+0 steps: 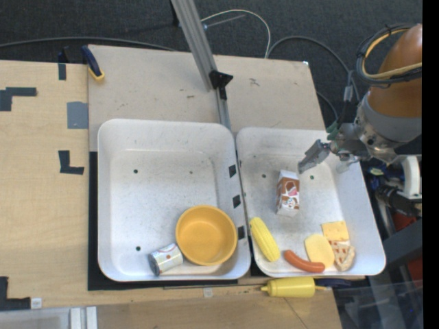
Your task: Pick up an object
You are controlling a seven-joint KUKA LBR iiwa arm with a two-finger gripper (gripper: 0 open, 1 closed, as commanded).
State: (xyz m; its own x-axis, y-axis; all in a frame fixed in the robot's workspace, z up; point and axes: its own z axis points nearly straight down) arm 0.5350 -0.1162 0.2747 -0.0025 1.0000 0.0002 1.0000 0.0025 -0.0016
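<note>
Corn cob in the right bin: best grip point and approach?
Grip the corn cob at its middle, across its narrow width, coming straight down from above. It lies flat and slanted near the right bin's left wall, so turn the end effector to close crosswise to its length. The sausage lies apart to its right, leaving room on that side; the wall side looks tighter.

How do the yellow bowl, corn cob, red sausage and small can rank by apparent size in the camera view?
1. Yellow bowl, clearly largest.
2. Corn cob.
3. Red sausage and small can: look about alike. The sausage is longer and thinner, the can shorter and thicker, so I leave them unranked.
</note>
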